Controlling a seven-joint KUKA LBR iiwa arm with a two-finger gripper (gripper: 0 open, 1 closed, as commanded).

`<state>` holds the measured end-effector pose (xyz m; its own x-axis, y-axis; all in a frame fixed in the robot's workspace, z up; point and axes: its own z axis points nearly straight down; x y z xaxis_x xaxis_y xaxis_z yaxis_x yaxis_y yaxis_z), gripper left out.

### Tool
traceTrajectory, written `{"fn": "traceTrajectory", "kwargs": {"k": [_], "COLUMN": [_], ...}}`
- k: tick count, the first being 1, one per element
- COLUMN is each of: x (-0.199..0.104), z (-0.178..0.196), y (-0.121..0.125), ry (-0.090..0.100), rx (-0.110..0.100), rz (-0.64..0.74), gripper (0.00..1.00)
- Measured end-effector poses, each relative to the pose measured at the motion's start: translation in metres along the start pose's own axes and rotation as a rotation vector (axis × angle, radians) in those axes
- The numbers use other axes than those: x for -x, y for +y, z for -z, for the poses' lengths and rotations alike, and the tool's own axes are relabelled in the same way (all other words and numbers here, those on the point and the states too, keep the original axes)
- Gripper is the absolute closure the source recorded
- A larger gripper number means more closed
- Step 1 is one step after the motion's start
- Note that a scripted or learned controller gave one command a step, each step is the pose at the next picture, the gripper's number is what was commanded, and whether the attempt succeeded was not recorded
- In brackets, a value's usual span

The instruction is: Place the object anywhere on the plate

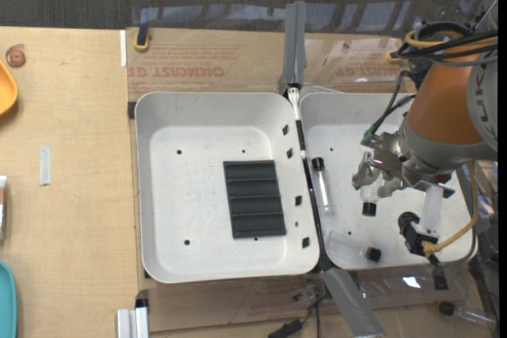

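A black ribbed rectangular plate (255, 199) lies flat in the middle of the left bin (158, 170). My gripper (371, 180) hangs over the middle of the right bin (341, 123), well to the right of the plate. A small dark piece (368, 208) lies on the bin floor just below the gripper, apart from it. A second small dark piece (372, 254) sits near the right bin's front edge. Along that bin's left wall lie a black cap (317, 165) and a clear tube (323, 192).
The divider between the bins (305, 170) runs between the plate and my gripper. Cables and a black fitting (410, 232) hang under the wrist at the bin's front right. On the wooden bench to the left lie an orange dish (6, 91) and small items.
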<state>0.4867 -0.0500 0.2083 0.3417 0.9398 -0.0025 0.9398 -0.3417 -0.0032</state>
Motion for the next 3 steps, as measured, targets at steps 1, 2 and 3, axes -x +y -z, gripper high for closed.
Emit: {"fn": "traceTrajectory", "kwargs": {"k": [1, 2, 3], "x": [-0.075, -0.142, -0.184], "z": [-0.019, -0.018, 0.008], "y": [0.0, 0.079, 0.062], "ry": [-0.002, -0.002, -0.001], "rx": [-0.002, 0.0, 0.003], "rz": [-0.044, 0.288, 0.743], "gripper": [1.0, 1.0, 1.0]}}
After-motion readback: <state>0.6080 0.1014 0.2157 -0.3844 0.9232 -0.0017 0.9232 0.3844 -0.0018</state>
